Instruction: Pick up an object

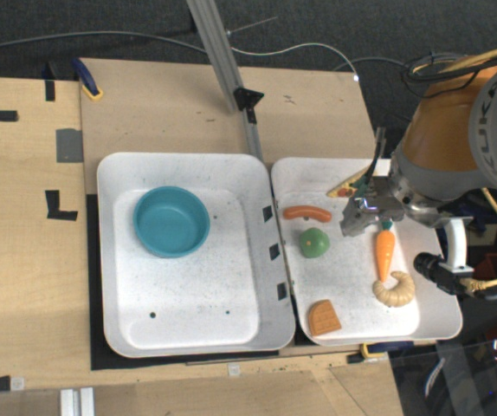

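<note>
while the arm (456, 137) leans in over the right bin (430, 323), the gripper (363, 215) hangs low above the bin floor, and whether it is open or closed cannot be told from here. just beside it lies a carrot (384, 251), with a curled pastry (394, 290) touching the carrot's far end. on its other side lie a sausage (306, 213) and a green ball (314, 243). a slice of bread (324, 317) sits farther off. well apart, a blue bowl (172, 222) rests in the left bin (119, 319).
</note>
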`<state>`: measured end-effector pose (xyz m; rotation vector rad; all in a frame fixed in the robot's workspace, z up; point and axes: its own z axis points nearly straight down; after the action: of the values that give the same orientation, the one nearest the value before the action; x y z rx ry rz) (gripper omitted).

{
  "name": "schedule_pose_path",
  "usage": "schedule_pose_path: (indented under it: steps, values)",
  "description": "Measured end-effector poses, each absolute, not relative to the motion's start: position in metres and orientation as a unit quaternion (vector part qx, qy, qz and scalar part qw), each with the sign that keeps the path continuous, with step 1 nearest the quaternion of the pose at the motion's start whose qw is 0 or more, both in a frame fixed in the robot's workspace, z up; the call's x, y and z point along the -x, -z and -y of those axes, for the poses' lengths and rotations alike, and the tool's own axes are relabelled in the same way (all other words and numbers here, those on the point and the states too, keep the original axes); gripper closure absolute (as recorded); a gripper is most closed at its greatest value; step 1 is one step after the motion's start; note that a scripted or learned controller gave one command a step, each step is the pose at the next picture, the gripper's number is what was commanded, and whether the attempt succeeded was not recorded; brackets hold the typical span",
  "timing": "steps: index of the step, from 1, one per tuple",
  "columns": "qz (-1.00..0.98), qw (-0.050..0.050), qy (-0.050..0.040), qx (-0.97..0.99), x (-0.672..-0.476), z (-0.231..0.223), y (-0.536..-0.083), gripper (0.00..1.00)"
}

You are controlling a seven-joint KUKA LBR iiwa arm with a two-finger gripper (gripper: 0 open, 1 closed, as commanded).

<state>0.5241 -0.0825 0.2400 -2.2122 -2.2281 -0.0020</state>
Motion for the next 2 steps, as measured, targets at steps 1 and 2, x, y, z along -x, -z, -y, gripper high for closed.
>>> schedule_pose_path:
  steps: [1, 2]
  values:
    - [0.710, 0.001, 0.0001, 0.705, -0.556, 0.037, -0.233, 1.00]
    - [0.709, 0.001, -0.0005, 0.705, -0.569, -0.012, -0.223, 1.00]
